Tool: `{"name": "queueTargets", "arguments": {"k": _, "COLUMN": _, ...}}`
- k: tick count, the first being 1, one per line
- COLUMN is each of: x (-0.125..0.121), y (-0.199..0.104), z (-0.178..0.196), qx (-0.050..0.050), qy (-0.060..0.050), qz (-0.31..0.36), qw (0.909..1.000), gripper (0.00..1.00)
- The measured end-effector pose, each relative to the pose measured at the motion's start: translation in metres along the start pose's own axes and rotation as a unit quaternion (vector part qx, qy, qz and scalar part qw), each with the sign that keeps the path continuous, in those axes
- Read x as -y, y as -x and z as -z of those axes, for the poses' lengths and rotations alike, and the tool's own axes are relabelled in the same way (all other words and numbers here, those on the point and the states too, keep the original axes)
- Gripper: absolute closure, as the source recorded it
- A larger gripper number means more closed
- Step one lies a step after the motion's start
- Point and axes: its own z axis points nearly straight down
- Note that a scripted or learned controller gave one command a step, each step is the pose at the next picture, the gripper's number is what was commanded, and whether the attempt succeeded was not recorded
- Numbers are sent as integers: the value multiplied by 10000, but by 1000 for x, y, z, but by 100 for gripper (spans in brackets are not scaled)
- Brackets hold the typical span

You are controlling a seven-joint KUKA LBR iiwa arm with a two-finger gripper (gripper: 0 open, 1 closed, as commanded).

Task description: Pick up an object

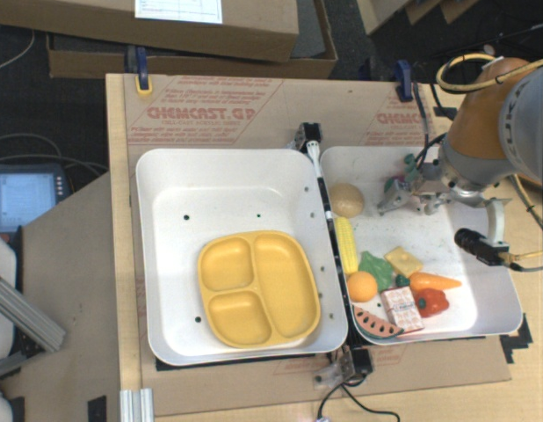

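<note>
Object candidates all sit in the right bin (482,319), mostly bunched at its 6 to 7 o'clock corner: corn cob (345,243) along the left wall, orange (362,286), green piece (377,266), cheese wedge (403,260), carrot (434,281), red pepper (433,302), a small carton (401,309) and a watermelon slice (375,323) at the front rim. A beige round thing (347,200), maybe a potato or bun, lies apart at 10 o'clock of that bin. We see the gripper (410,193) low over the bin's 12 o'clock area, to the 3 o'clock side of the beige thing and near it, not touching as far as we can tell. The jaws look spread rather than closed, with nothing between them, so we judge no grasp made: pick not done, the approach, closing and lift all remain. Nearest candidate is the beige round thing; the pile is well apart toward 6 o'clock. The left bin (166,192) holds a yellow divided plate (258,288), nothing on it. Both bins rest on a table (210,112) covered with printed brown board, blue clamps at the 12 o'clock edge. A cardboard box (122,7) sits beyond at 12 o'clock, a lit screen (25,196) at 9 o'clock, cables on dark floor around.
</note>
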Motion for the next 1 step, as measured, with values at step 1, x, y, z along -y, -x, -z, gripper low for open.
{"name": "queueTargets", "arguments": {"k": 1, "x": -53, "y": -3, "z": -12, "qx": -15, "qy": -43, "qz": -1, "qw": 10000, "gripper": 0}}
